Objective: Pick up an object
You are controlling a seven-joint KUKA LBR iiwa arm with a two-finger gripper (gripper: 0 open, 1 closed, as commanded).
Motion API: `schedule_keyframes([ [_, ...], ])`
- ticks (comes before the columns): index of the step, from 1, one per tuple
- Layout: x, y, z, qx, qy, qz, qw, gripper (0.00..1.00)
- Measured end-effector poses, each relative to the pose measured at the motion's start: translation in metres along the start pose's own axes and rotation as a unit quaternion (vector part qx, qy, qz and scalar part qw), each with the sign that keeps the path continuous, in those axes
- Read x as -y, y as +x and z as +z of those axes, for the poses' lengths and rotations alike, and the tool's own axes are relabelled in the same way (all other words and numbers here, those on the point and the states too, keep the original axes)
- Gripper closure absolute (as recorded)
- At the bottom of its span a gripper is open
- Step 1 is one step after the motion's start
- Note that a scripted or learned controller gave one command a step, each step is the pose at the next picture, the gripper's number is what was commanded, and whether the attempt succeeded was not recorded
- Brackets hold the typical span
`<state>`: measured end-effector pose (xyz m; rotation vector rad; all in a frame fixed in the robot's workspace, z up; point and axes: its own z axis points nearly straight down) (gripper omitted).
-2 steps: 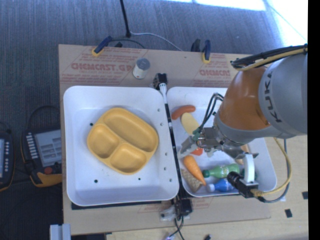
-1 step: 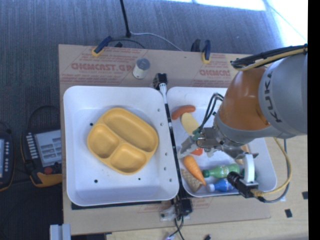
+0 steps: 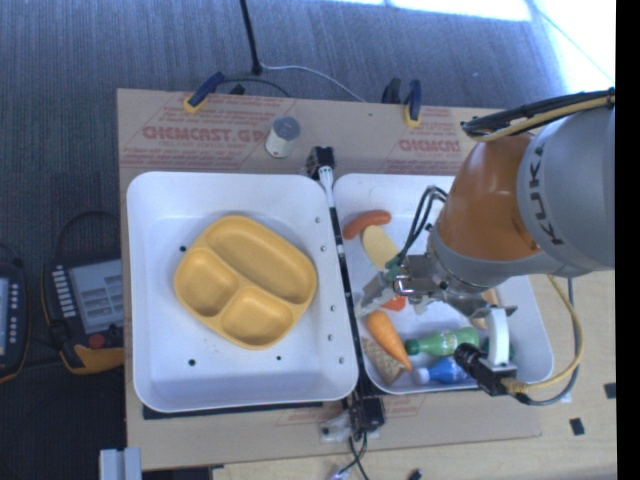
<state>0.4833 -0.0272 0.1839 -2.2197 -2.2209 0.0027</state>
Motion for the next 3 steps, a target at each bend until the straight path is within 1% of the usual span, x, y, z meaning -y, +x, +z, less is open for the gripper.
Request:
schedule_keyframes([
  [1, 0.000, 0.000, 0.000, 0.000, 0.000, 0.000, 1.0000, 0.00],
  [2, 0.000, -0.069, 0.072, 0.000, 0.000, 0.001, 1.0000, 0.00],
  [3, 0.000, -0.069, 0.062, 0.000, 0.000, 0.001, 1.0000, 1.00],
])
